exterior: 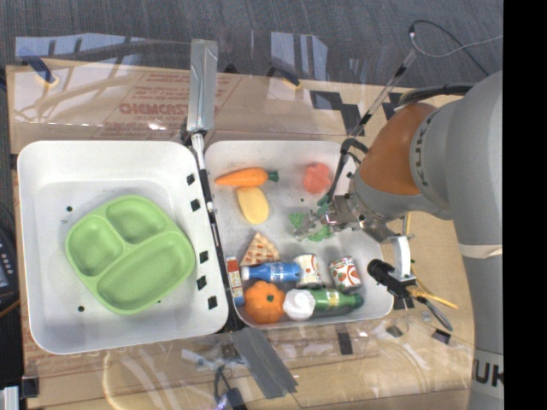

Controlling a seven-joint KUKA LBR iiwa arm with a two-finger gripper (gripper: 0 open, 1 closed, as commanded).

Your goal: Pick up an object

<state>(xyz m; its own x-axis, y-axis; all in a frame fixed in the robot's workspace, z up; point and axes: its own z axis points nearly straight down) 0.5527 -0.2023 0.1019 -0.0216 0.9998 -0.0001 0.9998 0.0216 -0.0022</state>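
Observation:
The right bin (376, 310) holds many toy foods. An orange carrot (248, 177) lies at its far left, with a pale yellow potato (252, 204) just below it. A pink lump (317, 178) sits at the far middle. My gripper (328, 216) is low in the bin's middle right, right beside a green leafy piece (300, 222). Its tip is hidden under the wrist and cables. Nearer the front lie a pizza slice (259, 250), a blue bottle (273, 272), two small cans (344, 273), an orange pumpkin (263, 302) and a green bottle (329, 301).
The left bin (43, 314) holds a green divided plate (130, 253). A raised divider (205, 203) separates the two bins. The grey arm with its orange band (389, 156) covers the right bin's right side. Cardboard and tape surround the bins.

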